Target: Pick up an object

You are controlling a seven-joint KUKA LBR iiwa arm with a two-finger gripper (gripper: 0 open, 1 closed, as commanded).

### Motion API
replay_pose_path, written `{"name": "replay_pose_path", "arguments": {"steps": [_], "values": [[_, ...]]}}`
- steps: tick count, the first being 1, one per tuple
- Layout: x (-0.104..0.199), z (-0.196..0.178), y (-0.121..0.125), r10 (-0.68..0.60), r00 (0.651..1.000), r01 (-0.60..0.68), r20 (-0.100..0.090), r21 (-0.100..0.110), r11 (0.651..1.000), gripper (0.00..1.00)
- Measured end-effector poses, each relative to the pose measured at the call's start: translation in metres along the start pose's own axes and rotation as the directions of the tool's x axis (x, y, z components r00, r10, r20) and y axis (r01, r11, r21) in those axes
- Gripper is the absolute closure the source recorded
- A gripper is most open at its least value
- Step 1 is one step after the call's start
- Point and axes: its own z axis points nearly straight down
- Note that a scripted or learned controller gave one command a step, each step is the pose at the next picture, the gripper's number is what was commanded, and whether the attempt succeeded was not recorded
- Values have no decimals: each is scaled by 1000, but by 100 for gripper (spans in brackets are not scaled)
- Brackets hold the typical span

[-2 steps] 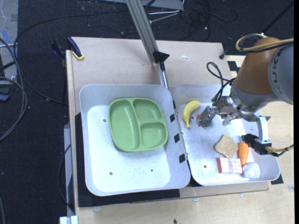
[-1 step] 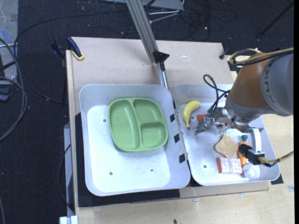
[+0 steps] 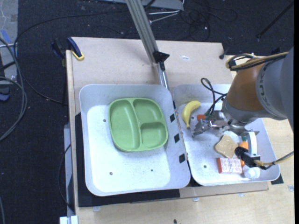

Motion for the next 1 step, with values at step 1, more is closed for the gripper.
{"name": "replay_pose_path", "arguments": {"steps": [1], "values": [[-1,-12,1,2,1000,-2,2,-5,1000,100]]}}
